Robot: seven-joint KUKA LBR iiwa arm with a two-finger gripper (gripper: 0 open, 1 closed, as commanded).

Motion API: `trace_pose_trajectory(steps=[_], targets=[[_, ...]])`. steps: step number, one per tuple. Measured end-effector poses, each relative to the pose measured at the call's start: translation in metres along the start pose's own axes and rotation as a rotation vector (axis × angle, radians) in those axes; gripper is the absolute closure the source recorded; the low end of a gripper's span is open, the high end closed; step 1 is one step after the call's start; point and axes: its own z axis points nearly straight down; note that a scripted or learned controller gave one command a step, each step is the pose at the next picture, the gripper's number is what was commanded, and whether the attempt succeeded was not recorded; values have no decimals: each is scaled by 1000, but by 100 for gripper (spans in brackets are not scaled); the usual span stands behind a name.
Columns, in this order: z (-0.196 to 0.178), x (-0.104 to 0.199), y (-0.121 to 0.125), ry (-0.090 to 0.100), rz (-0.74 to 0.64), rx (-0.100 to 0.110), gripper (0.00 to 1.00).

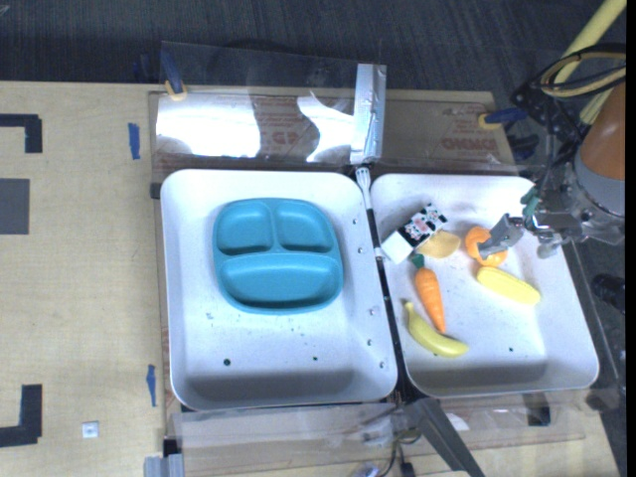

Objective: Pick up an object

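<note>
**Gripper over right bin, finger state unclear**

Gripper [505,235], grey metal, sits at the small round orange fruit [481,240] in the right bin [571,351]; can't tell if it's open or closed. Smooth yellow lemon-shaped piece [508,285] just below, long axis running lower right. Tapered carrot [429,297] points down-right, green top up. Curved banana [433,333] beside it. Glossy blue divided plate [279,254] in left bin [189,356].

Red print on cardboard strip [467,127] behind bins, illegible.
</note>
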Motion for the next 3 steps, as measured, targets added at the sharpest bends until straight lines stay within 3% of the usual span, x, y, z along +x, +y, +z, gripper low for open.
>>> trace_pose_trajectory(steps=[1, 2, 3], targets=[[89, -33, 10, 0, -55, 5, 0], [136, -65, 17, -1, -179, -4, 0], [126, -65, 17, -1, -178, -6, 100]])
